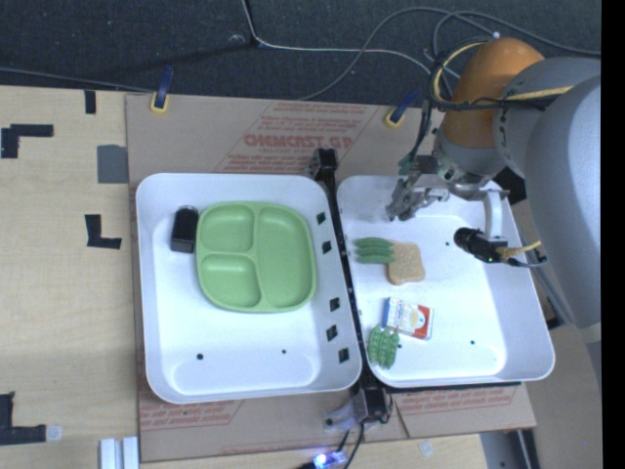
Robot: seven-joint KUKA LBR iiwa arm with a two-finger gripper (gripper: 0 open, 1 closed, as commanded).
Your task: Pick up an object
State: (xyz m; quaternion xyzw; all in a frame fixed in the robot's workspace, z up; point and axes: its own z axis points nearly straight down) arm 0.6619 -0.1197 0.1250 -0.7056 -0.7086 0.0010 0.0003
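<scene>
Gripper [402,206] hovering over right bin [508,345] upper-left, can't tell its state. Tan bread-like obj [405,262], green veg [372,250], small box [406,318] lying below it. Green divided plate [257,256] sitting in left bin [161,350]. Cardboard print unreadable.

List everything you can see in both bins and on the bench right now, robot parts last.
Divided plate: 1, light green, left bin.
Small block: 1, black, left bin, touching the plate's left edge.
Leafy toy: 1, green, right bin, near the divider.
Bread slice: 1, tan, right bin, beside the leafy toy.
Small packet: 1, white, red and blue, right bin.
Ridged toy: 1, green, right bin's front left.
Bins: 2, white, side by side.
Arm: 1, grey, orange band.
Gripper: 1, above right bin's back.
</scene>
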